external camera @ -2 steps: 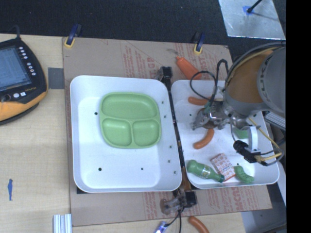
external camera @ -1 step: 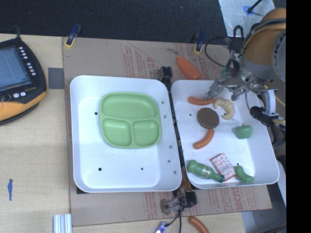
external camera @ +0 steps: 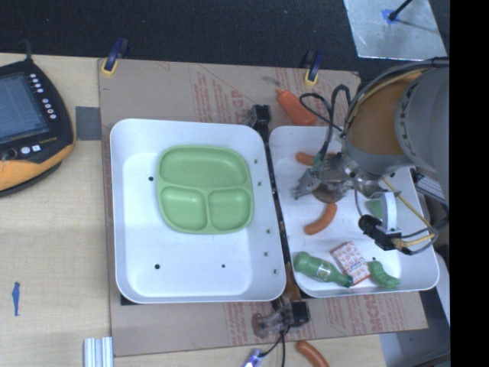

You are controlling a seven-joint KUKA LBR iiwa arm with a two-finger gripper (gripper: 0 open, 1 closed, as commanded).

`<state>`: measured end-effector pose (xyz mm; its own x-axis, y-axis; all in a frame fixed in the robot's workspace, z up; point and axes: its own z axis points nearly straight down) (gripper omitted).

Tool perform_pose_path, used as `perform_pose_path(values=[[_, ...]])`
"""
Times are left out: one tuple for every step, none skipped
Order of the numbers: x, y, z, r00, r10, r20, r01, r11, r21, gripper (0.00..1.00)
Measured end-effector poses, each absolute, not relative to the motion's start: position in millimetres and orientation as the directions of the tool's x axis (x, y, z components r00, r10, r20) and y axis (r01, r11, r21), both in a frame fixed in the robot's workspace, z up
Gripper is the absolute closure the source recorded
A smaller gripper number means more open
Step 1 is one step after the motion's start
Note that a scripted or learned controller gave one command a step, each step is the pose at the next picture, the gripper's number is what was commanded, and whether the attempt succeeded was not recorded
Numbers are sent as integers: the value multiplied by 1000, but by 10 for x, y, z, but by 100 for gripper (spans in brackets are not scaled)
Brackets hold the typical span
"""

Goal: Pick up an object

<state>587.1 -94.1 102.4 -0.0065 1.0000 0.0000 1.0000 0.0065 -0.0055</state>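
A: Right, item 1: the gripper (external camera: 312, 183). Where was it, and why there?

B: It stood low in the right bin (external camera: 428, 281), at about 10 o'clock from that bin's middle, the arm (external camera: 397, 128) coming in from 3 o'clock. Its dark fingers (external camera: 302, 188) were spread a little and nothing lay between them that I could make out. I judged it was placed to close on a nearby piece.

A: Item 2: candidates for picking?

B: 5 logged. An orange sausage (external camera: 320, 219) lay at 5 o'clock from the gripper, just beside it. A second orange piece (external camera: 304, 158) lay at 12 o'clock, partly hidden behind the wrist. A green bottle (external camera: 320, 268) lay on its side at the bin's 7 o'clock, touching a red-and-white packet (external camera: 349, 260) at 6 o'clock. A green lump (external camera: 384, 276) sat at 5 o'clock, against the rim.

A: Item 3: the left bin (external camera: 130, 205)?

B: It held 1 green divided plate (external camera: 205, 187), flat, above centre. Likely a drop-off side, though that was a guess.

A: Item 4: strays?

B: An orange carrot-like piece (external camera: 295, 108) rested on the cardboard at 12 o'clock outside the right bin, beyond reach of the task. A control pendant (external camera: 30, 128) sat at the bench's 9 o'clock.
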Motion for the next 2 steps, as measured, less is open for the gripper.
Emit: perform_pose_path(values=[[6488, -1330, 918, -4, 1000, 0, 1000, 4, -3, 0], [5997, -1226, 916, -4, 1000, -1, 1000, 4, -4, 0]])
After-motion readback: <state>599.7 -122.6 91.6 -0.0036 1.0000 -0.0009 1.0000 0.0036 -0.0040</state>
